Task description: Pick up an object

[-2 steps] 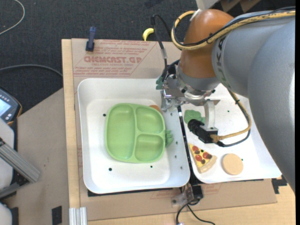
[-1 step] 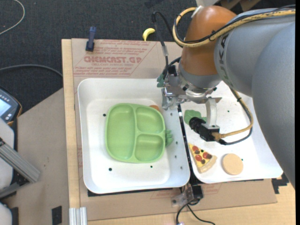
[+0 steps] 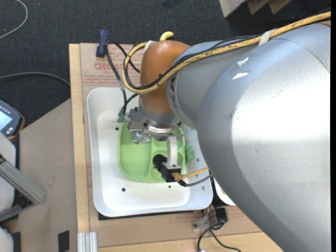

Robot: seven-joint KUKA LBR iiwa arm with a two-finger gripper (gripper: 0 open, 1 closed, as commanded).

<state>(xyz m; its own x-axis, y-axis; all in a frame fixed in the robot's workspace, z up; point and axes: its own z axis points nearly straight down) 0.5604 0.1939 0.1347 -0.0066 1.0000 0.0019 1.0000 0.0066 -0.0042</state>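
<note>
A light green plastic object point(image 3: 137, 159), shaped like a shallow dish or scoop, lies in the left white bin point(image 3: 105, 156). The arm's wrist, with its orange band, hangs straight over it, and the gripper point(image 3: 149, 133) is down at the green object's upper edge. The wrist hides the fingertips, so their state and any contact with the green object are hidden. A small green piece point(image 3: 189, 152) pokes out at the object's right side, beside the arm.
The big grey arm covers the right side of the view, including most of the right bin. A yellow thing point(image 3: 166, 35) peeks out behind the orange band. A blue connector point(image 3: 101, 42) lies on the bench's far edge. Bare bin floor shows left of and in front of the green object.
</note>
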